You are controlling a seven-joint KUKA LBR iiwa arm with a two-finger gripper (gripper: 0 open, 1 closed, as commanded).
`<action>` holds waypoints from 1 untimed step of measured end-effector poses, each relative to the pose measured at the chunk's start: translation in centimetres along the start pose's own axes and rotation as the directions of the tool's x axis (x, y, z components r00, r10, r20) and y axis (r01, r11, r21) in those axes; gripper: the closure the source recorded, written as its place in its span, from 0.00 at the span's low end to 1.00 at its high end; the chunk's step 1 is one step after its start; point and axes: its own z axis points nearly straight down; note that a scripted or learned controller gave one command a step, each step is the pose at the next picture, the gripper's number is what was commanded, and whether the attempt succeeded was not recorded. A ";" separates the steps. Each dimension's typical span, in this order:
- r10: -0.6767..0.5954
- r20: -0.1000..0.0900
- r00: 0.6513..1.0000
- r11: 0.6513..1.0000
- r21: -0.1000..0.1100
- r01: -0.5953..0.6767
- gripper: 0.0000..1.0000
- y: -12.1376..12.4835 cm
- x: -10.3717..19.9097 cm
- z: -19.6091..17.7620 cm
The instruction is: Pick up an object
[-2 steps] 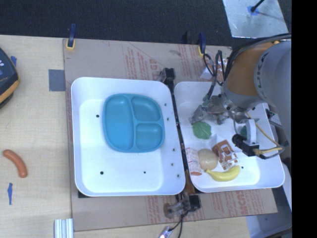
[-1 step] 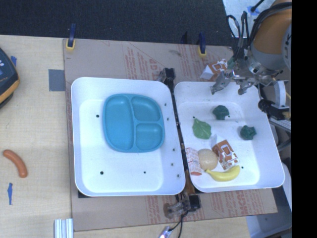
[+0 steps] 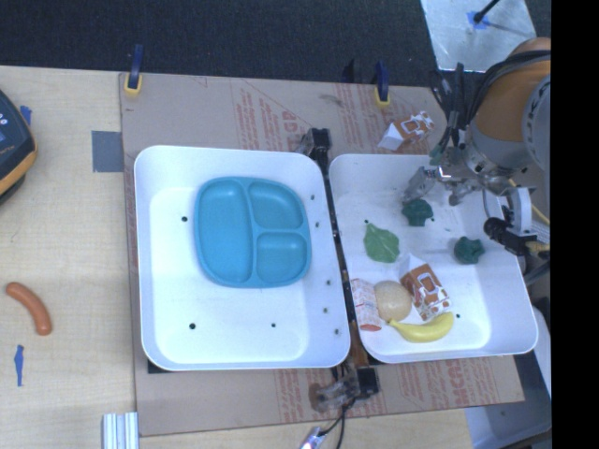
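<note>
Item: dark green broccoli-like piece [image 3: 417, 211], the object nearest the claw and, by judgement, the likeliest target. It lies on the floor of the right bin [image 3: 510, 344], near that bin's far edge.

Claw [image 3: 440, 178]: hangs just above and beside the dark green piece, at the far right corner of the right bin. Whether it is open or closed cannot be told at this size and angle; nothing is seen gripped in it.

Other contents of the right bin, placed relative to the dark green piece:
- second dark green piece [image 3: 468, 249], nearer the camera and to the right, apart from it;
- green leaf shape [image 3: 381, 243], nearer and to the left;
- orange-and-white packet [image 3: 427, 290], well nearer;
- pale round object [image 3: 392, 300], beside the packet;
- yellow banana [image 3: 422, 329], at the near wall.

Left bin [image 3: 154, 251]: holds a blue divided plate [image 3: 252, 230].

On the counter [image 3: 65, 251]: an orange sausage shape [image 3: 30, 307], far left of both bins.

Progress, as judged: approach only. Nothing is lifted; grasp and raise remain.
</note>
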 end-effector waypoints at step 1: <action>-0.002 -0.001 1.000 1.000 -0.004 0.002 0.00 -0.1 4.6 -5.9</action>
